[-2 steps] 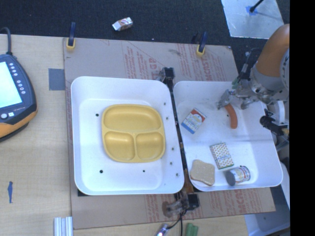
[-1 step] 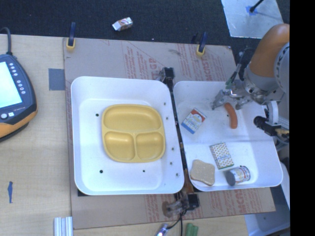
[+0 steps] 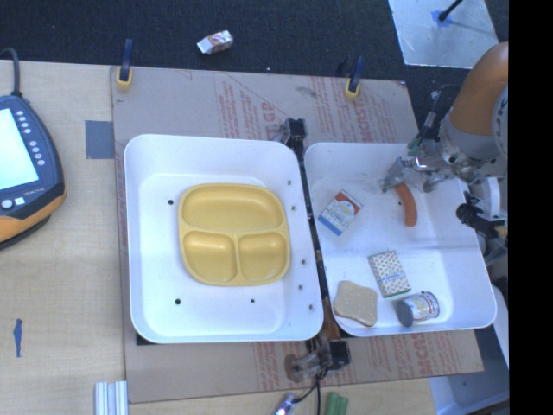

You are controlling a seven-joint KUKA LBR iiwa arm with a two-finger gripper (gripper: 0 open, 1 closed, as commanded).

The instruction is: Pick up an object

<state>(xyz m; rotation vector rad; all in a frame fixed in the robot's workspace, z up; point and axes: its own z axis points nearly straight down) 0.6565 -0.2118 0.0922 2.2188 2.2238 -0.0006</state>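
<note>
Metal claw (image 3: 406, 173) above a smooth orange sausage (image 3: 407, 205) in the right white bin (image 3: 467, 258); finger spread impossible to tell

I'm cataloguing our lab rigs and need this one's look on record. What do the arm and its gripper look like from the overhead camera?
The arm enters at the right as a bulky rounded body, orange on top and grey below toward the wrist. Its two-finger gripper is a small cluster of silver-grey metal parts with dark fittings. Black cabling and brackets hang along the wrist's right side. No lettering or markings are legible.
</note>
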